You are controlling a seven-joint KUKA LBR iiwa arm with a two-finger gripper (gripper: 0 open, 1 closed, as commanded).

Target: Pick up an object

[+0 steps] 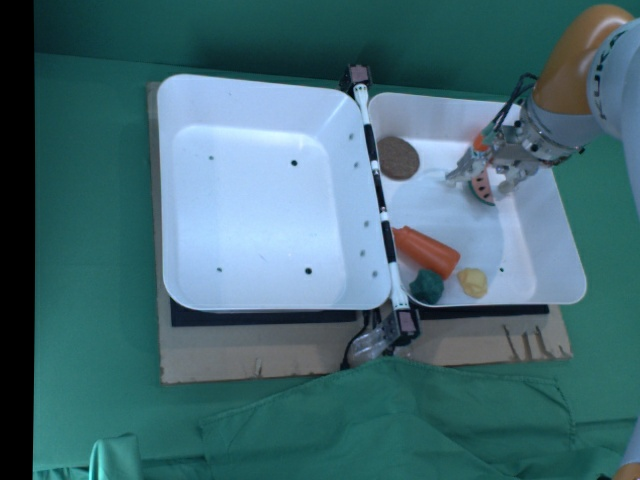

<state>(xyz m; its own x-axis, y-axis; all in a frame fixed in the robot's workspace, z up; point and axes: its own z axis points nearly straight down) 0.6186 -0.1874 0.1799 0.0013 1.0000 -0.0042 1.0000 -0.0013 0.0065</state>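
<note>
Under the gripper (487,173), in the right-hand bin (560,238), lies a small watermelon-slice toy (484,190) with a red face and a green rind, and the metal fingers (462,173) come down spread on either side of it; whether they actually pinch it cannot be told from this slanted view, since the toy seems to rest on the bin floor. Nearer the front of the same bin an orange carrot (427,248) lies tilted, its thick end just beside a dark green lump (427,286) (possibly broccoli), and a pale yellow piece (473,282) sits close to that lump's right. A flat brown disc (397,157) rests toward the back, close to the divider where the two bins meet. The grey arm with its orange band (580,53) reaches in from the right. The left-hand bin (260,193) sits alongside, touching the other along a black-and-white strip. Both bins stand on a cardboard sheet (250,363) over the green worktop (90,218), with a green cloth (400,423) bunched at the front.
</note>
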